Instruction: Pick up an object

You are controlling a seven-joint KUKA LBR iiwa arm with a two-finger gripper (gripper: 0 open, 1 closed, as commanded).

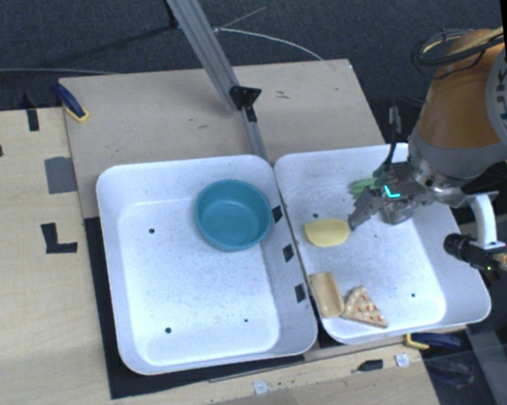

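Two white bins (pixel 125 277) sat side by side, and I judged my gripper (pixel 362 217), low beside the yellow piece (pixel 328 233) in the right one, was lining up; grip state unclear.

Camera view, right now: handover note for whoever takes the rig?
Gripper: low in the right bin, just right of the yellow piece; nothing seen between its fingers.
Right bin also holds a bread roll and a pizza slice near its front left corner.
Left bin holds a blue bowl.
Done: approach to the yellow piece. Left: grasp and lift; no pick confirmed.
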